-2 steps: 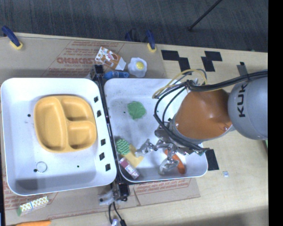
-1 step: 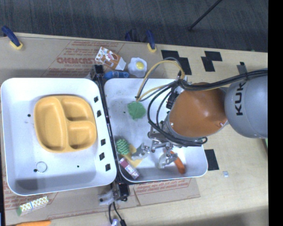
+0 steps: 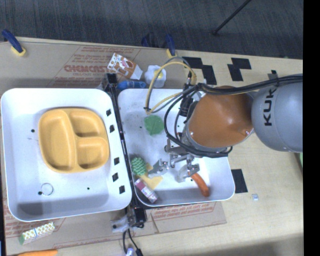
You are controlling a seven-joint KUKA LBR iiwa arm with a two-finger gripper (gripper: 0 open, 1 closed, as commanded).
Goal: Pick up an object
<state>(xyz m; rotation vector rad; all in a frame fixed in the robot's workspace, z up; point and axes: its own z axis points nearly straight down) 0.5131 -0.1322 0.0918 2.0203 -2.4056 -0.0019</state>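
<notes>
Arm [image 3: 240,116] comes in from the right, orange band over the right bin [image 3: 129,111], w/ the tool [image 3: 180,167] low above the bin floor near the front. Tool fingers are apart, nothing between them; metal tips sit just above bare white floor. Objs in the right bin: orange carrot-like piece [image 3: 201,184] just right of the tool, near the front wall; green round item [image 3: 153,125] further back, left of the wrist; green-yellow patterned obj [image 3: 140,167] at the left wall; yellow wedge [image 3: 154,181] and a dark red/purple packet [image 3: 147,191] in the front-left corner, touching or nearly so. Yellow and black cables loop from the wrist up past the back edge of the bin. Left bin [image 3: 10,143] holds a yellow divided tray [image 3: 73,138], roughly centred, flat. On the bench [image 3: 256,207] behind the bins: small printed box [image 3: 120,64], blue item [image 3: 130,84], white crumpled thing [image 3: 153,71]. Blue clamps at the bench's back edge.
</notes>
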